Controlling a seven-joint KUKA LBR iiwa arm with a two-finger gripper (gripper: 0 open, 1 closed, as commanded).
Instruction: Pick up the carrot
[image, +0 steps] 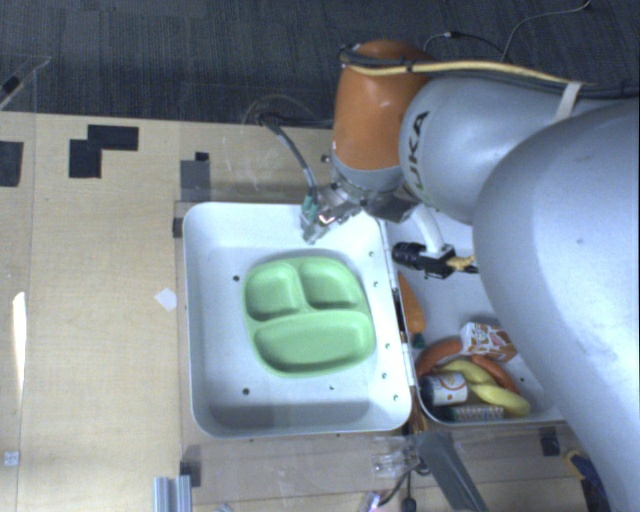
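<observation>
Hovering my claw (315, 222) beyond the tray (308, 315), grip state unclear; carrot (409, 305) right of tray looks stiff, smooth — grab mid-length.

Pale green divided plate (306, 316) in white bin (215, 330); orange carrot (409, 305); yellow banana (492, 391); grey arm (520, 130), orange band (372, 105).

The light wooden bench (90, 330) is carrying two shallow white bins side by side. The left bin (215, 330) is sitting just beside the right bin (460, 415), their rims nearly touching.
</observation>
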